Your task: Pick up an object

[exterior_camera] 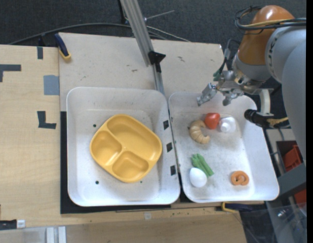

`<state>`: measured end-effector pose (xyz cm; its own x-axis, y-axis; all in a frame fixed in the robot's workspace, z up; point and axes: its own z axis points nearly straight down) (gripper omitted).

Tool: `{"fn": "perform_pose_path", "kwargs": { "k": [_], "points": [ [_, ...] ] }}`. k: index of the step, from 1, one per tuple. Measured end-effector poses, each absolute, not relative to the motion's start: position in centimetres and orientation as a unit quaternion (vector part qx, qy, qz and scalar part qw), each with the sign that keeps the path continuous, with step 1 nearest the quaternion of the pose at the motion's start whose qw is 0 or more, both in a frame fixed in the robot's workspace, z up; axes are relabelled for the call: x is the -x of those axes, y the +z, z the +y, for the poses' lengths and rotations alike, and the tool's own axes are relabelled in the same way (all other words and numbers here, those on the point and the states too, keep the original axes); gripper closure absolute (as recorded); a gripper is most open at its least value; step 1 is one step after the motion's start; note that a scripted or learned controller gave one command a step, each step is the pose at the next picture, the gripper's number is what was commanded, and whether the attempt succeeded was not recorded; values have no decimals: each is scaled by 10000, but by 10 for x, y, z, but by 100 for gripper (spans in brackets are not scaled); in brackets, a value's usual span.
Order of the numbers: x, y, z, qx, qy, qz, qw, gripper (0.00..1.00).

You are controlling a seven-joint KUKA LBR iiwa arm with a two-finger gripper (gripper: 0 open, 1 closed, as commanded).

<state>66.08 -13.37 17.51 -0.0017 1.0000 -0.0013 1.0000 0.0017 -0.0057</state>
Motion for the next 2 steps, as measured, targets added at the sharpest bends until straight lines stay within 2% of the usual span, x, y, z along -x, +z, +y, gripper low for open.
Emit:
{"fn": "perform_pose_path", "kwargs": {
  "k": [1,2],
  "points": [
    [-655,112,-128,7062,30,-7080,27,0],
    [-655,87,-127,7061,17,-7081,3,0]
  ]
}}
